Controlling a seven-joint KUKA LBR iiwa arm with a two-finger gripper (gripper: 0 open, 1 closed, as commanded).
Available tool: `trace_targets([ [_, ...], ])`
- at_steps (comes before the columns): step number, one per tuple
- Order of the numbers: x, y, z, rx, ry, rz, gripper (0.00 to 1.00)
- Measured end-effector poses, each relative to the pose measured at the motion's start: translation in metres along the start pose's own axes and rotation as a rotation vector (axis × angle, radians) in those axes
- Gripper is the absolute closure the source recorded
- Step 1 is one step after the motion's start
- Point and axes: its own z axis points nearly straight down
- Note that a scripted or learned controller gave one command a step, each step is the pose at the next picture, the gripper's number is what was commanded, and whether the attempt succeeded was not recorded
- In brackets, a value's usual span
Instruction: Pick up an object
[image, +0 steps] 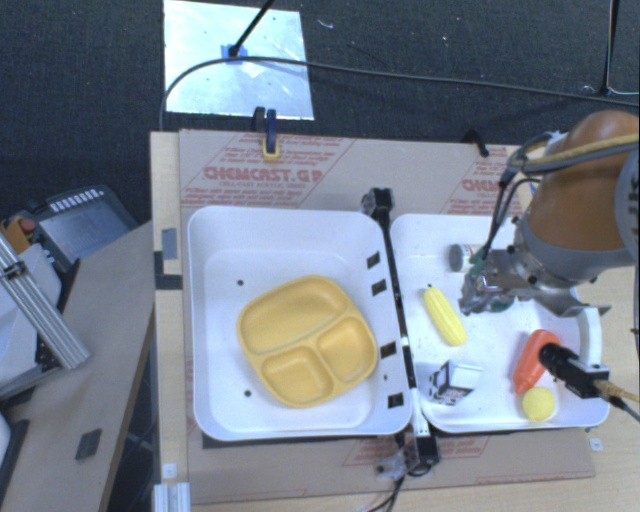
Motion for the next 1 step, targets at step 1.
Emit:
trace_targets([
  [1, 0.0505, 0.0128, 0.0109, 0.001, 0.000, 0.000, 1.00],
])
